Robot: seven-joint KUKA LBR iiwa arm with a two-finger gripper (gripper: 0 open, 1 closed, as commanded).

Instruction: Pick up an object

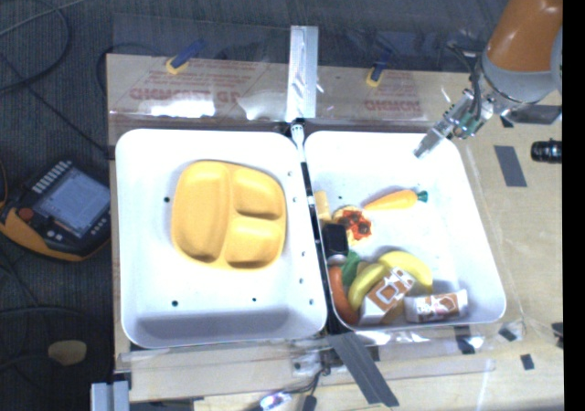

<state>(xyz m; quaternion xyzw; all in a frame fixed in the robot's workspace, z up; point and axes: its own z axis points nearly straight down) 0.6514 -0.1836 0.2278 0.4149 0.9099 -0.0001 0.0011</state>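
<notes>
A: Where do we see the pincer (430,144)?

B: Over the right bin's (475,217) far corner; we cannot tell its state.

A: And the objects?

B: The carrot (395,200) and bananas (384,274) lie in that bin, apart from it.

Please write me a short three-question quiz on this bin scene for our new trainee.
1. True or false: the yellow plastic divided tray lies in the right-hand white bin.
2. Which item lies nearest the gripper? A) orange toy carrot B) yellow toy banana C) brown rectangular box
3. Fill in: the gripper hovers over the ____ corner of the right-hand bin, as seen by the camera.

Key:
1. False; it lies in the left-hand white bin.
2. A.
3. Upper right; nothing shows between its fingers.
</notes>
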